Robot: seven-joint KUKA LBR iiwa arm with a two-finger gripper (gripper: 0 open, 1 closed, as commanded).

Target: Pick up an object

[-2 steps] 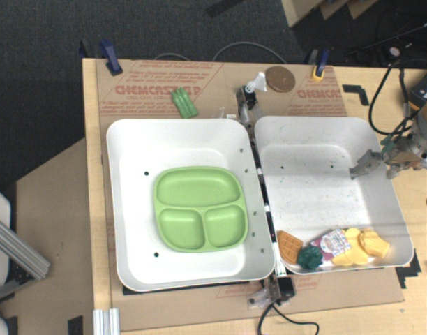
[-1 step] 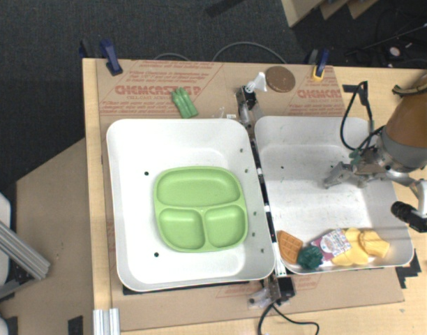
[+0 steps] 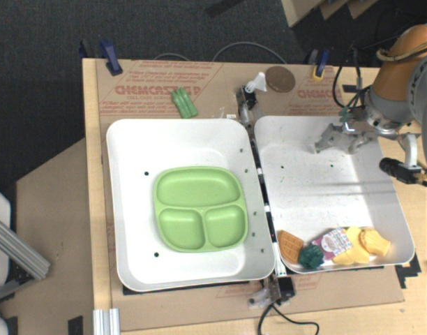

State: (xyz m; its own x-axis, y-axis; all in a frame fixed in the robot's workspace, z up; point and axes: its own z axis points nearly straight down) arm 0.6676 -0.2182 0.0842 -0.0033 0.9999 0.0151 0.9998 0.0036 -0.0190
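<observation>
Two white bins side by side on a bench.
Green tray [image 3: 199, 209] in left bin [image 3: 130, 187]; toys [image 3: 335, 246] heaped in right bin's [image 3: 381, 201] near corner; gripper [image 3: 342, 138] above its far end.

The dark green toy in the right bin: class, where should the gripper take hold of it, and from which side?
Probably from above, closing on the top of the dark green toy. The waffle piece and the pink-labelled item press against its sides, so side approaches look blocked.

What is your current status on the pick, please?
Pincer hovering over right white bin, far end. Small toy foods piled at near edge, untouched. Path clear.
</observation>
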